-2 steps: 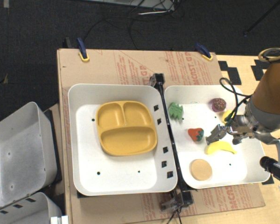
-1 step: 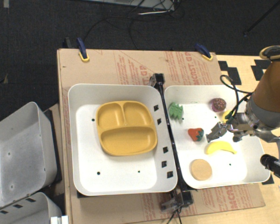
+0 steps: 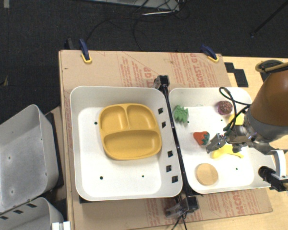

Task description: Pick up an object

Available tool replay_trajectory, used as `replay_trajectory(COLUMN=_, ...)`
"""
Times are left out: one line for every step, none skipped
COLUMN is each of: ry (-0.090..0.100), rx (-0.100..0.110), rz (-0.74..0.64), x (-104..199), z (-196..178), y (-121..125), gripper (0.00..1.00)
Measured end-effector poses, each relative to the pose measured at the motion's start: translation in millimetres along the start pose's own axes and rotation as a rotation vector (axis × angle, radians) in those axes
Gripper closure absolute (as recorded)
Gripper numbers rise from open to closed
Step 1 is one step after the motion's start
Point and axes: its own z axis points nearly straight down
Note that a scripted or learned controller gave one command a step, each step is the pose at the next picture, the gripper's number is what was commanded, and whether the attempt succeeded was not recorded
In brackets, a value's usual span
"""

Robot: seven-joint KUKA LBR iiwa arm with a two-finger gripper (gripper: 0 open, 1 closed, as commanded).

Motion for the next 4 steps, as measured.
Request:
replay_trajectory(ry=0.0, rx=0.0, rz=0.0, x=4, z=51, y=9, gripper=0.0)
replay_trajectory(ry=0.0, rx=-0.001, rz=0.0, x=5, z=92, y=8, gripper=0.0)
replay_trajectory(ry=0.0, rx=-0.005, rz=0.002, x=5, z=80, y=9, gripper=1.0)
replay_trajectory(ry=-0.003, rx=-0.009, rz=-0.003, x=-1, z=34, y=17, gripper=1.0)
